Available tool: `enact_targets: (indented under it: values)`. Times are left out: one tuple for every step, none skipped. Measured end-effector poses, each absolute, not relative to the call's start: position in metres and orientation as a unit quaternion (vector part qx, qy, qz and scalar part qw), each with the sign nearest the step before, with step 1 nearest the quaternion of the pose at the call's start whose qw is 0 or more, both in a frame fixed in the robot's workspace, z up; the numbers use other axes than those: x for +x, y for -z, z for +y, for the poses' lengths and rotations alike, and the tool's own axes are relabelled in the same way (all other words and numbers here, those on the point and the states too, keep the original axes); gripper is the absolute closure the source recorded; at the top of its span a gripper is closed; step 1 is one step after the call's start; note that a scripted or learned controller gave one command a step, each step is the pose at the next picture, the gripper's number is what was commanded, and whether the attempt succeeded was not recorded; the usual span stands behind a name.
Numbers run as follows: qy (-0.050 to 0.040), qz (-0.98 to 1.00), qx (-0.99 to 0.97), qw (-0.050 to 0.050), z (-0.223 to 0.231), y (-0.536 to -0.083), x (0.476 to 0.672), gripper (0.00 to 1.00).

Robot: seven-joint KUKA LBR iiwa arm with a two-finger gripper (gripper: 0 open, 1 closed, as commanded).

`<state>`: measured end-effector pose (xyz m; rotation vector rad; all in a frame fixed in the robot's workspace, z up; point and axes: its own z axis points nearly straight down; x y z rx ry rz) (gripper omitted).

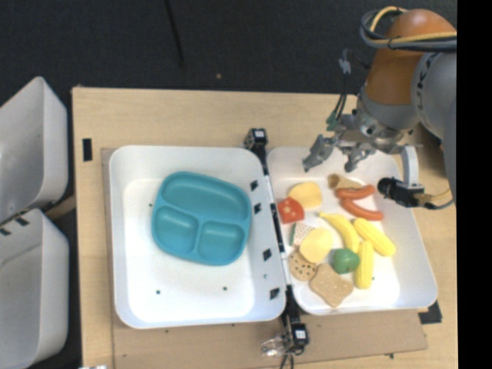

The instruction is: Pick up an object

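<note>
My gripper (pixel 337 158) hangs over the far edge of the right bin (pixel 415 283), its two grey fingers spread open with nothing between them. Just below it in that bin lie toy foods: a small brown piece (pixel 344 181), two red sausages (pixel 357 193), a yellow cheese-like piece (pixel 306 194) and a red tomato slice (pixel 290 210). Further toward the front lie yellow bananas (pixel 361 237), a pale round piece (pixel 317 246), a green vegetable (pixel 344 260), a cookie (pixel 302 266) and a slice of toast (pixel 332 287).
The left bin (pixel 131 298) holds a teal divided plate (pixel 201 217). A raised divider with black clips (pixel 269 221) runs between the two bins. White padded blocks (pixel 27 206) stand off the bench at the left.
</note>
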<state>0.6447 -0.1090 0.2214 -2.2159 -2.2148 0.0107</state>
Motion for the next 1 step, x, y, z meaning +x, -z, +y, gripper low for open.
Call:
enact_targets:
  values:
    - [-0.0005,-0.708,-0.707,0.001,-0.1089,-0.2262,0.6465,0.00]
